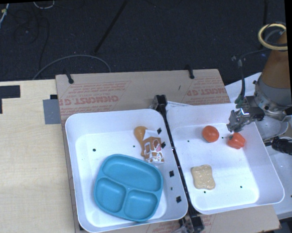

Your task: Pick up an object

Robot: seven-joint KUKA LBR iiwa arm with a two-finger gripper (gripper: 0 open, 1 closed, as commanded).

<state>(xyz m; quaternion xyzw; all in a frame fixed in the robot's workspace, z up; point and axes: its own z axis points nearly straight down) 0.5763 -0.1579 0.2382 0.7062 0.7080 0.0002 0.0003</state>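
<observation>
Red, rounded object [236, 141] sat just beneath the end effector [235, 122]; we couldn't tell its state, and feared it rolling aside.

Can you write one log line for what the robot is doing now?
gripper: right bin, above red toy | nothing held | blue tray: left bin

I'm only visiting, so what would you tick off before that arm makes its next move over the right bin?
1. Pincer above the right white bin: ok.
2. Target within reach: small red object lies just below the pincer: ok.
3. Object already held: cannot tell.
4. Neighbours apart: round orange-red ball sits clear of the red object: ok.
5. Tan bread-shaped piece out of the way: ok.
</observation>
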